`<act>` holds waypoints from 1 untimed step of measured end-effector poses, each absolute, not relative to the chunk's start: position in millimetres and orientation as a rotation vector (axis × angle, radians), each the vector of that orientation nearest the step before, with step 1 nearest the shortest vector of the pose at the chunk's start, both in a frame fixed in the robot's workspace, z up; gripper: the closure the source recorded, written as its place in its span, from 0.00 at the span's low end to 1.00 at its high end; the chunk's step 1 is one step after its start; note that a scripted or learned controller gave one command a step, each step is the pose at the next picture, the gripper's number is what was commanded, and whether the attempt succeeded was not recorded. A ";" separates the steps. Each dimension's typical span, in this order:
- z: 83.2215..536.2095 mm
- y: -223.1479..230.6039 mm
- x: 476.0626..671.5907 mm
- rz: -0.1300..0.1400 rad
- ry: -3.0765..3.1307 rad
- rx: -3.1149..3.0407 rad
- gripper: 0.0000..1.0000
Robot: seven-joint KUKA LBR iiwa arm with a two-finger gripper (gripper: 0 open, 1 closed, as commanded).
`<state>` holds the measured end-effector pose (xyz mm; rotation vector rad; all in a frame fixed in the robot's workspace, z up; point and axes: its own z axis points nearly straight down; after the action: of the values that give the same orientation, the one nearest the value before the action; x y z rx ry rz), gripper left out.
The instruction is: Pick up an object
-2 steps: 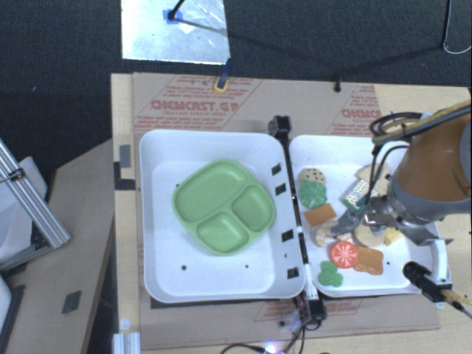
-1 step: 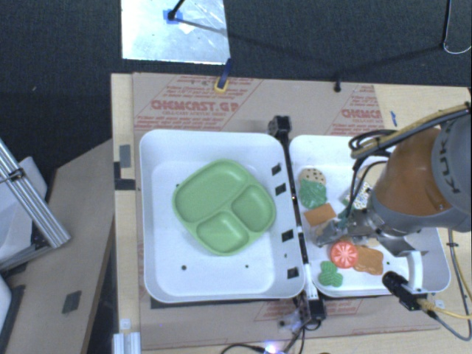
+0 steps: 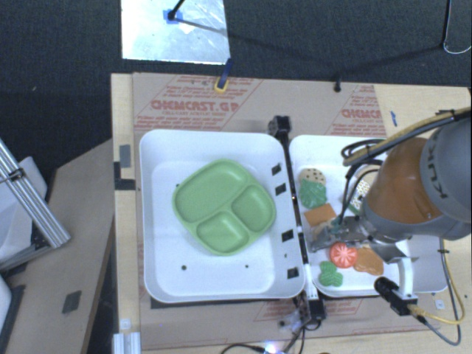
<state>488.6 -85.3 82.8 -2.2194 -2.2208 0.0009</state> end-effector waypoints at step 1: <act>94.9 -85.9 489.9 -0.003 -2.224 -2.223 1.00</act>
<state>489.9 -85.9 94.9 -2.2229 -2.2240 -0.0032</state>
